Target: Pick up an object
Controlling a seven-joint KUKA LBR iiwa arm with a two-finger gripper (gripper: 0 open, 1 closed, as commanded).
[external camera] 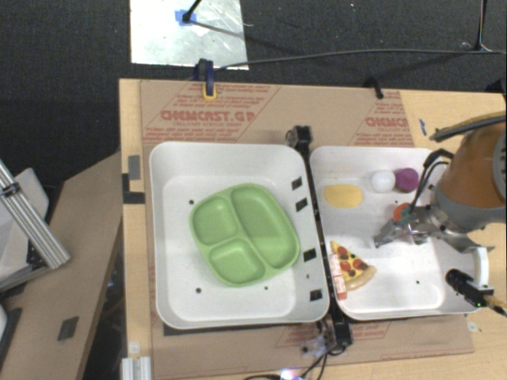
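The right bin holds several small objects. A pizza slice lies at its front left. A flat yellow piece, a white ball and a purple piece sit along the back. A small red and green piece rests mid-bin. My gripper hangs low over the bin's middle, just in front of the red piece and to the right of the pizza slice. Nothing shows held in it.
The left bin holds a green divided plate. The grey and orange arm covers the right bin's right side. A black divider with clips runs between the bins.
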